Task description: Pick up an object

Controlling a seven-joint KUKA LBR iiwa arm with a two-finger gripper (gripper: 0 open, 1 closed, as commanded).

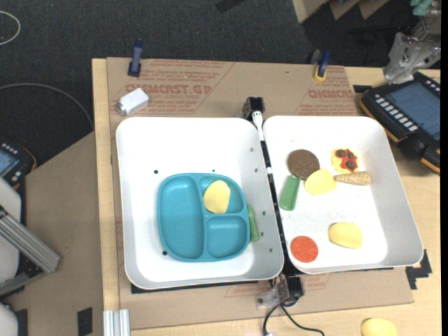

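1. Camera view, layout: two white bins sit side by side on a cardboard-covered bench, the left bin (133, 187) and the right bin (392, 187). Their inner walls touch along a dark seam.
2. Left bin: a teal divided tray (183, 219) occupies the near middle. A yellow piece (217, 197) lies in its upper right compartment. A green strip (253, 224) is wedged between the tray's right rim and the bin wall.
3. Open room, left bin: bare floor lies along the far and left sides. The tray's near edge lies close to the near wall.
4. Right bin, far half: a brown disc (302, 162) and a yellow square with red spots (346, 159) lie apart.
5. Right bin, middle: a green stick (289, 192) lies near the inner wall, its long axis running near to far and tilted slightly right at the far end. A yellow lump (319, 183) is just beside it.
6. A tan cone (352, 179) lies crosswise, long axis left to right, touching the yellow lump.
7. Right bin, near half: a red disc (304, 248) and a yellow oval (345, 234) lie apart, with open floor around each and along the right wall.
8. Pincer: whether it is released or clenched cannot be told.
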